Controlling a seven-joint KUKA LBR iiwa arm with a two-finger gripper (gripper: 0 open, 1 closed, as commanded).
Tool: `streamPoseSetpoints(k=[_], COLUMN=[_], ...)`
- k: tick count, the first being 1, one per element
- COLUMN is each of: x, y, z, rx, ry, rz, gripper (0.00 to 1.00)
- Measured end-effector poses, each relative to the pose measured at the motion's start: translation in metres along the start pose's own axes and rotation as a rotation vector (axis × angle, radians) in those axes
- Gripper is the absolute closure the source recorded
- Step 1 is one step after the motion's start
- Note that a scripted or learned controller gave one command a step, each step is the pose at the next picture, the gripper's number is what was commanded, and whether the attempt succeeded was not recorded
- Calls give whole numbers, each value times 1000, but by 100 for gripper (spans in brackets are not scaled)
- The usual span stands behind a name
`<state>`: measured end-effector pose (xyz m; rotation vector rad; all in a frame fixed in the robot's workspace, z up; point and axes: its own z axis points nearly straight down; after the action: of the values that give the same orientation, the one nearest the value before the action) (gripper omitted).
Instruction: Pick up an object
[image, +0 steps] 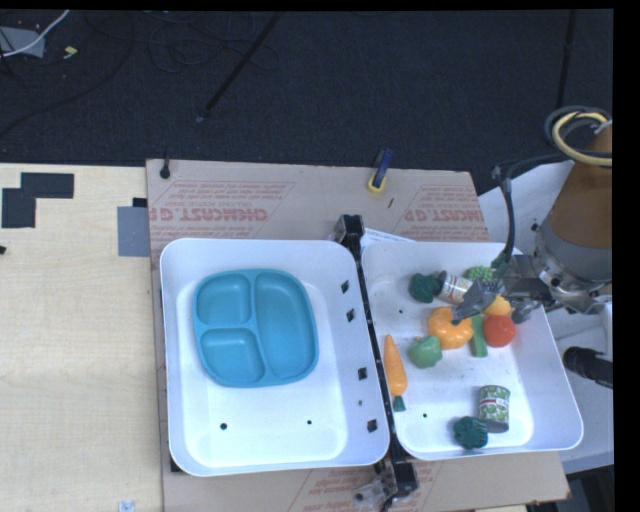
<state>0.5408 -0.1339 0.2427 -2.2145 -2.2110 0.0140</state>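
Note:
My gripper (494, 302) hangs low over the right bin (545, 385), with the two dark fingers spread apart and nothing seen between them. Right under and around it lie a yellow-orange pepper (450, 328), a red tomato (499, 331) and a small green stick-shaped piece (479, 346). A dark green broccoli piece (425, 287) and a small silver bottle (456, 290) lie to the left of the gripper. The gripper partly hides a leafy green item (481, 272).
Also in the right bin are a green pepper (425, 351), a carrot (396, 368) against the left wall, a green-labelled can (492, 406) and a dark green lump (470, 432). The left bin (190, 420) holds a blue divided plate (255, 327).

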Motion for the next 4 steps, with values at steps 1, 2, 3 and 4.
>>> streamPoseSetpoints(k=[1,2,3,4], x=[0,3,4,6], y=[2,1,-6,-6], z=[-7,57,120,158], rx=[-14,-6,-6,-9], ry=[-2,0,0,0], rz=[-2,-2,-2,-2], gripper=[0,0,0,0])
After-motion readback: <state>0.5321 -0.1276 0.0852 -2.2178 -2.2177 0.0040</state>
